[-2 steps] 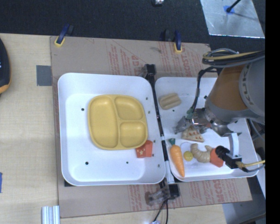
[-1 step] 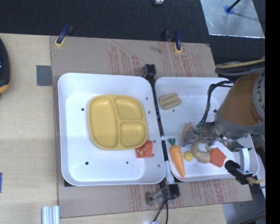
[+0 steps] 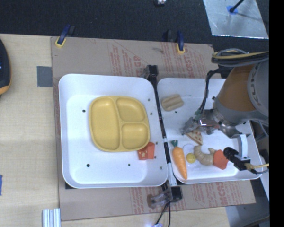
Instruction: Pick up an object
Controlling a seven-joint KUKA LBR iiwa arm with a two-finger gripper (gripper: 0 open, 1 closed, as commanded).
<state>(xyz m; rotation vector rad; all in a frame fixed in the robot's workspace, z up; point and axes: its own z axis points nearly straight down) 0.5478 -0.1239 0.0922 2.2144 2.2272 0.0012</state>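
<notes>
In the camera view, the arm [image 3: 239, 91] is reaching into the right bin [image 3: 180, 86], the gripper [image 3: 195, 125] hanging low over a tan wedge [image 3: 195, 137], probably lining up a grasp there; how far it is spread I cannot tell, and nothing is showing in its hold. The carrot [image 3: 179, 161], near the front wall, is lying lengthwise front to back, tip pointing forward. A yellow tray [image 3: 118, 123] is sitting in the left bin [image 3: 75, 126].

Right bin [image 3: 166, 86] front crowded: carrot [image 3: 179, 162], ginger [image 3: 204, 155]; back open beside bread [image 3: 172, 102]
</notes>
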